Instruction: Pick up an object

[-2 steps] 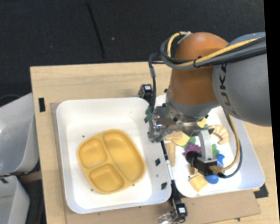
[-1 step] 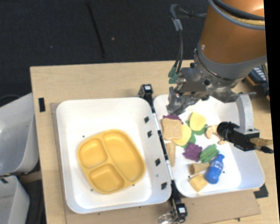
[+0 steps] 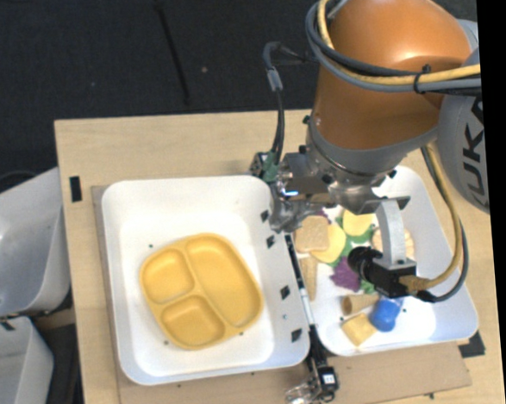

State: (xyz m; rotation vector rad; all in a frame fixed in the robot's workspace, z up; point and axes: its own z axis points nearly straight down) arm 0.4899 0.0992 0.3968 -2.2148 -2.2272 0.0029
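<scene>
A yellow tray [image 3: 200,288] (three compartments) lies in the left bin [image 3: 130,352]. The arm [image 3: 382,67] hangs over the right bin [image 3: 447,321], where toast [image 3: 312,234], a purple piece [image 3: 344,275] and a blue piece [image 3: 385,314] crowd together.

The arm [image 3: 383,84] hides most of the right bin [image 3: 451,312]. Toys beneath it are partly covered. Its far end runs off the frame.

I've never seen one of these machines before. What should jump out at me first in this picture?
Probably the big orange and grey robot arm bulging in from the upper right, hanging over the right white bin. Under it lies a jumble of small toy items, among them a blue piece and a purple one. In the left white bin a yellow divided plate sits alone, with three compartments.
</scene>
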